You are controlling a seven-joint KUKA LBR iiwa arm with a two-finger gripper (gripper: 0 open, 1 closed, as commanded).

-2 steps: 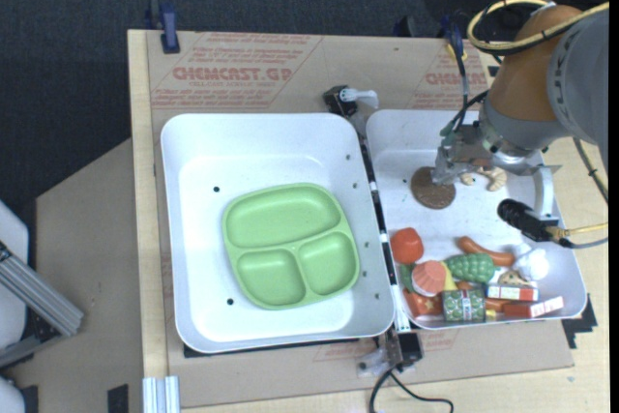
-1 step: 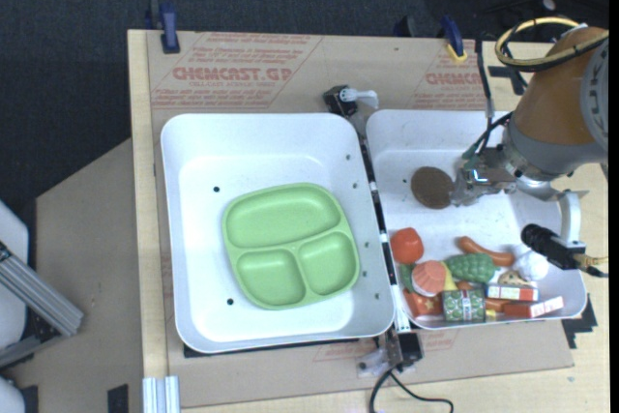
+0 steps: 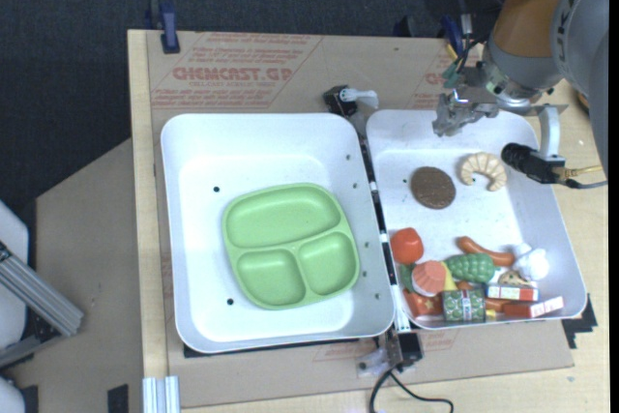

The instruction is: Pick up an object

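My gripper (image 3: 453, 121) hangs over the far edge of the right bin (image 3: 406, 138), its tips pointing down near the bin's back wall. Nothing shows between them. In that bin lie a brown round cookie (image 3: 433, 187), a pale croissant (image 3: 484, 169) to its right, a red tomato-like piece (image 3: 407, 245), a sausage (image 3: 486, 252), a green vegetable (image 3: 470, 268) and a small can (image 3: 464, 306) among several toy foods heaped at the near end. The cookie and croissant lie a short way nearer the camera than the gripper.
The left bin (image 3: 193, 160) holds a green three-compartment plate (image 3: 288, 243). A black clip (image 3: 340, 98) sits behind the seam between the bins. A black cylinder (image 3: 530, 162) on the arm juts over the right bin's right rim.
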